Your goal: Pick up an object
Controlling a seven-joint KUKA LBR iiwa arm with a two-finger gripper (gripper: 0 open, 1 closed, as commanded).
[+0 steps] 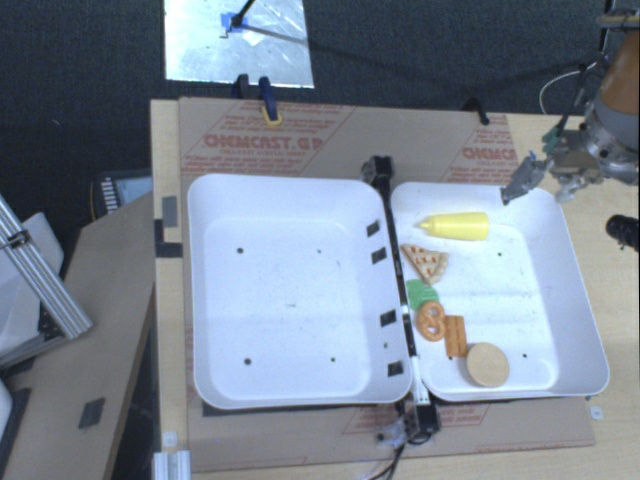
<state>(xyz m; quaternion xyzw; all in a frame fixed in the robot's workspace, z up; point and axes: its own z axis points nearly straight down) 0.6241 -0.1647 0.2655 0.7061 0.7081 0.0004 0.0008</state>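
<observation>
Camera view looks down on two white bins side by side on the counter (330, 128). All the things lie in the right bin (560, 268). A yellow bottle (455, 226) rests on its side near the back. Below it sits a waffle piece (425, 261), then a small green thing (421, 294), a pretzel (431, 319), an orange stick (455, 335) and a round cookie (488, 364) near the front. The left bin (290, 288) has nothing in it.

The gripper (541, 179) hangs above the back right corner of the right bin. Its fingers are spread apart and there is nothing between them. It touches none of the things. The yellow bottle is the nearest one, but the two are apart.

So the job looks like it is just at the start. Nothing is picked up yet. I think the gripper needs to move over one thing, go down, close on it and lift it.
</observation>
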